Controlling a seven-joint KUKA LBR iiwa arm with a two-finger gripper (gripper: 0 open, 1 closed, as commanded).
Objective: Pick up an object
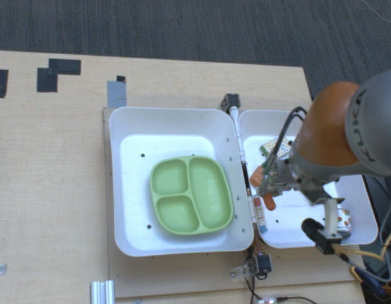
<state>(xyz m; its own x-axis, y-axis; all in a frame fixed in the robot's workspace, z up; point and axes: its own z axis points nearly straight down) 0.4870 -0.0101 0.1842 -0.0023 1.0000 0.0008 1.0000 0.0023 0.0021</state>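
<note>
Grey carpet [151, 18] lies far behind a pale wooden bench [50, 170] with two white bins on it. You can see a green plate [192, 195] with three parts in the left bin [116, 170]. The arm [335, 132] hangs over the right bin [290, 233].

Your best pick looks like the small orange thing [270, 202] on the left side of the right bin, close to the wall between the bins. It looks tiny and light, so it may slide or roll when bumped. Grab it across its thin middle, not by an end.

The claw [266, 181] is low, right over the far end of the orange thing. The wrist hides the claw, so you cannot tell if it is open or closed, or if it has hold of anything. A pale spotted thing [274, 147] lies just past the claw.
</note>
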